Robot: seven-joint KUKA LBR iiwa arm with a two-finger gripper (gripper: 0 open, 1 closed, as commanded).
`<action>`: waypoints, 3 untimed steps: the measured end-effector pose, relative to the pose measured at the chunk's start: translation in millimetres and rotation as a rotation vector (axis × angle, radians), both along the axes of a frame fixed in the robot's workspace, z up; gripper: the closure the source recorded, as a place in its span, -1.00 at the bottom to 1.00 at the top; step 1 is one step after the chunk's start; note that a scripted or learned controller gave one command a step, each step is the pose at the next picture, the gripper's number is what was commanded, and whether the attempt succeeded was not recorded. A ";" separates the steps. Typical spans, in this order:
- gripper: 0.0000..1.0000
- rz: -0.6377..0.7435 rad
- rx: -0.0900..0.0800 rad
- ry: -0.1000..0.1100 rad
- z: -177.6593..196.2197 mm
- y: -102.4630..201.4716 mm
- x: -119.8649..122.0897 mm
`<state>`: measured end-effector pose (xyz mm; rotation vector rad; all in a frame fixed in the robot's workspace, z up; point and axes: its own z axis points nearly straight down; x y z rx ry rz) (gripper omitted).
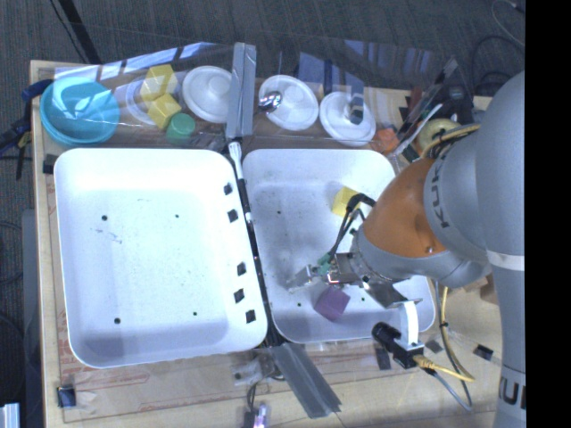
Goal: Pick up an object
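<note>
Reaching in from three o'clock, grey arm (482, 185) with its orange band (406, 217) bending down over the right bin (277, 185). Hanging low at about six o'clock within that bin, gripper (308, 275), metal tip pointing toward nine o'clock. Cannot tell how far the fingers are standing apart, nor whether anything is sitting between them; too small and blurred. Lying just beside the gripper, toward five o'clock of it, a purple block (332, 304), resting on the bin floor near the front wall; touching or apart from the tip, cannot tell. Showing as a small, dull violet, roughly cube-shaped piece, one corner turned toward the camera. Sitting toward one o'clock in the same bin, a yellow block (344, 200), partly hidden under the wrist and a black cable. Lying at nine o'clock on the counter (40, 266), the left bin (143, 257), with only a few dark specks showing on its white floor. Lining the counter's twelve o'clock edge: a blue bowl (78, 112), yellow blocks (161, 96), a green cap (182, 127) and several white round lids (210, 92).
</note>
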<state>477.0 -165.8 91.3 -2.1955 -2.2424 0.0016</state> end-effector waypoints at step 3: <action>-1.00 0.039 0.000 0.000 -0.1 14.6 0.0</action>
